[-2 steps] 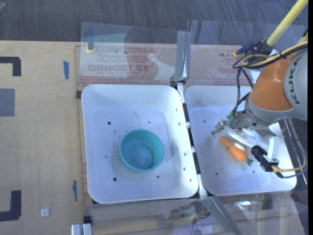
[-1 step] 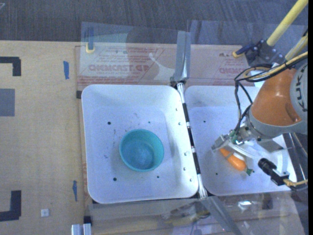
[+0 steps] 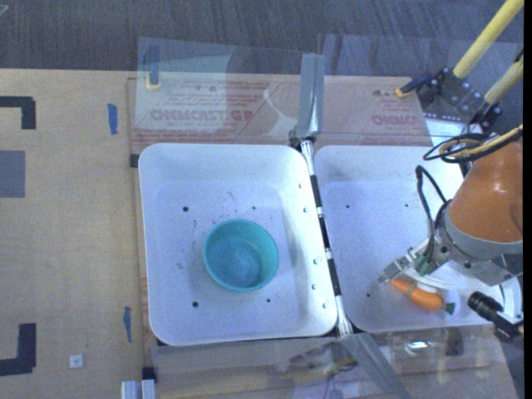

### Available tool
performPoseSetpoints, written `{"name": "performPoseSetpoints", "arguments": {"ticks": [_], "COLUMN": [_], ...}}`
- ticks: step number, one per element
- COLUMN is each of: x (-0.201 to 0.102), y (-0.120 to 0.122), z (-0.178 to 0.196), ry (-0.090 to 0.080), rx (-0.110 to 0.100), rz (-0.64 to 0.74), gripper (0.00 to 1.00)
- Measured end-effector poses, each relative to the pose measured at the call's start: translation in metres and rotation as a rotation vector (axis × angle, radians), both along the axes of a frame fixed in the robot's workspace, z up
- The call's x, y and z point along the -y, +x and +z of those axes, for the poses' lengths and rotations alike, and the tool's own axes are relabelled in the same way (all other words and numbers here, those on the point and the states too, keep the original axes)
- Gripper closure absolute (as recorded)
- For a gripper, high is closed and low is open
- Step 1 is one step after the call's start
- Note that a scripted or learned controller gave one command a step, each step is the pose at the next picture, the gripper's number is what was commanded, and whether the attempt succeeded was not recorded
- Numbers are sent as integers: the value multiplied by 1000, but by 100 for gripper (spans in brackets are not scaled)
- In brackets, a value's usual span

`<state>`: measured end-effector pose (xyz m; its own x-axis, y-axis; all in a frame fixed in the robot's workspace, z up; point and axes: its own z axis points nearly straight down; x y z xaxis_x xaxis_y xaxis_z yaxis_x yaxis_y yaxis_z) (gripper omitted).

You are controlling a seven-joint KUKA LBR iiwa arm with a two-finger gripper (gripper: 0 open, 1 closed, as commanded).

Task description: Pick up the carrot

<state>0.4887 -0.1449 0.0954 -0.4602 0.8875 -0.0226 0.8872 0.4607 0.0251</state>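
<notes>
Below, tapered orange carrot (image 3: 418, 296) beside metal fingers (image 3: 397, 268).

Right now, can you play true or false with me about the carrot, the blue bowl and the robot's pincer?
1. The carrot lies in the right bin. True.
2. The blue bowl sits in the same bin as the carrot. False: the bowl is in the left bin.
3. The pincer is over the right bin, close above the carrot. True.
4. The carrot is inside the blue bowl. False: it lies on the bin floor, near the front edge.
5. The arm reaches in from the left side of the picture. False: it comes in from the right.
</notes>
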Motion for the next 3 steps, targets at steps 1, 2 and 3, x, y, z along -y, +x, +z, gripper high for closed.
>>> {"name": "performPoseSetpoints", "arguments": {"ticks": [1, 2, 3], "x": [45, -17, -16], "y": [-9, -4, -5], "z": [61, -6, 4], "ry": [9, 2, 4], "rx": [-29, -17, -17], "rz": [-96, 221, 215], "gripper": [0, 0, 100]}}
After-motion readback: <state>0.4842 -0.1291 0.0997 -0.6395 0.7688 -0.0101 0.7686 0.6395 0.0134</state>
